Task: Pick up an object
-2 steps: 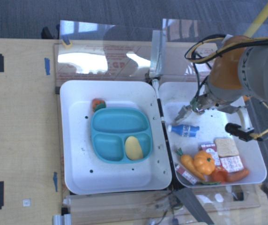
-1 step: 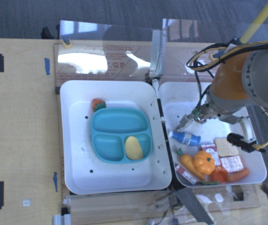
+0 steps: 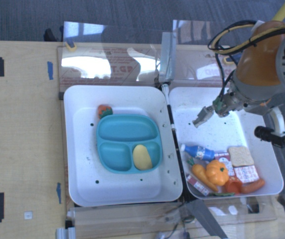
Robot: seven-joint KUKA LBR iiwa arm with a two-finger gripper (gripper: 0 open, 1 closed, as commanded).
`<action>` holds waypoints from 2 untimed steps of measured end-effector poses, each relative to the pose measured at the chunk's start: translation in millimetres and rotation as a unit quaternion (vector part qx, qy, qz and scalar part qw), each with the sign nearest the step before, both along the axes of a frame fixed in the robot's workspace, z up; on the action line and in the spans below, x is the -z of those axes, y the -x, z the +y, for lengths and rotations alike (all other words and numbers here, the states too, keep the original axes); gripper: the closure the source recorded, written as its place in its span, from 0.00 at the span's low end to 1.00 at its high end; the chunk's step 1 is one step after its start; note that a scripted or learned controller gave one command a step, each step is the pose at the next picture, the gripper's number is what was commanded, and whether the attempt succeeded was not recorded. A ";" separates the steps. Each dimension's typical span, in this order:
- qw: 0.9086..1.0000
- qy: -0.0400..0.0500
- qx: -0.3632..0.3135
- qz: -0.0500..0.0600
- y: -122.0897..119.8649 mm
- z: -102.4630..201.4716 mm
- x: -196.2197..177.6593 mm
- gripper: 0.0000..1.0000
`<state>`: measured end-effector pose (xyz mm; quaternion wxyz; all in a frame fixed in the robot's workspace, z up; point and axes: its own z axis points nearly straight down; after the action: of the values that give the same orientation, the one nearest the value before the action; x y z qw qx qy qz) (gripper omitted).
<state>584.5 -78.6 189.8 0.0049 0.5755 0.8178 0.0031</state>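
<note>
Single fixed camera above bench (image 3: 18,133), looking down at slant, moderately far. Both bins in frame: left bin (image 3: 77,148) well left of gripper (image 3: 201,118), right bin (image 3: 268,158) beneath it.

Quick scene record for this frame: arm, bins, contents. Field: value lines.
gripper: over the right bin's bare upper part, nothing seen in it
left bin: holds blue divided tray
tray contents: yellow lemon-like piece in its lower right compartment
beside tray: small orange-green item at its top left
right bin: toy food pile, orange pepper, blue bottle
</note>
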 end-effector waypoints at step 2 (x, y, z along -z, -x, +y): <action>0.998 0.001 -0.060 0.001 77.0 -26.9 101.6 0.00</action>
<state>507.5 -105.5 88.1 0.0041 0.5254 0.8508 0.0021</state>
